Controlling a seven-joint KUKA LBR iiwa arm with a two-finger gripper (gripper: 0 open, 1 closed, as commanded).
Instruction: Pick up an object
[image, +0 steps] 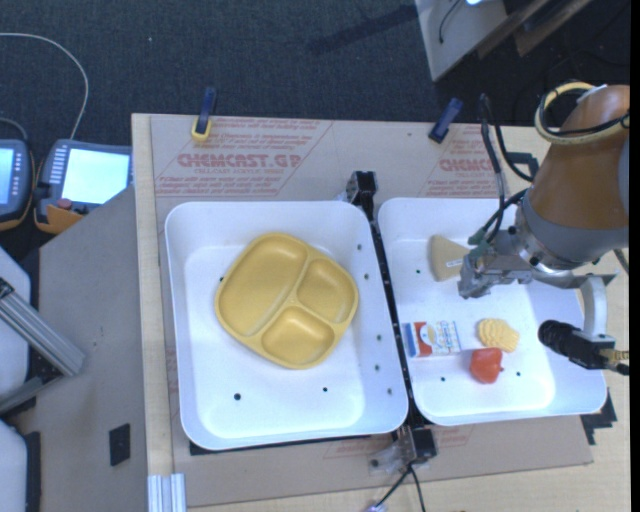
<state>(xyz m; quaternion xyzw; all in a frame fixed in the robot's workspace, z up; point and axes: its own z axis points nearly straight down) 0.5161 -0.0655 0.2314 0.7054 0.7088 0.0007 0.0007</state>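
Observation:
In the right bin (450, 400) lie a tan wedge-shaped piece (442, 257), a small white carton with red and blue print (432, 339), a yellow ridged piece (497, 334) and a red piece (486, 365). My gripper (478, 277) hangs over the bin's far half, just right of the tan wedge and above the yellow piece. I see nothing held between its fingers. The grey arm with its orange band (590, 120) comes in from the right.
The left bin (190, 300) holds a yellow divided plate (287, 299). A black clamp (362, 186) sits at the far end of the divider between the bins. A black handle-like part (572, 344) juts over the right bin's right edge.

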